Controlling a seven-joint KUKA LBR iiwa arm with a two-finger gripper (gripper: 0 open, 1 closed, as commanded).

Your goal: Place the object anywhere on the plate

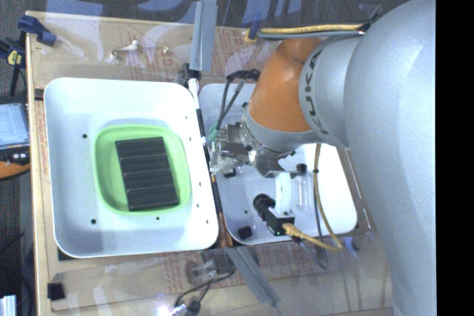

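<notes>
Reading "KUKA" on grey arm [326,96]; dark ridged object [147,173] on green plate [106,159]; hand [222,153] state unclear.

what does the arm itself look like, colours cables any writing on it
The arm is bulky, rounded and light grey, with an orange band above the wrist and dark KUKA lettering on the grey shell. A yellow cable runs along its top, another yellow cable loops below, and thin dark wires lead to the metallic tool.

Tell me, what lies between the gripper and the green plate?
In the camera view, the raised white rims where the two bins meet separate the gripper from the green plate.
</notes>
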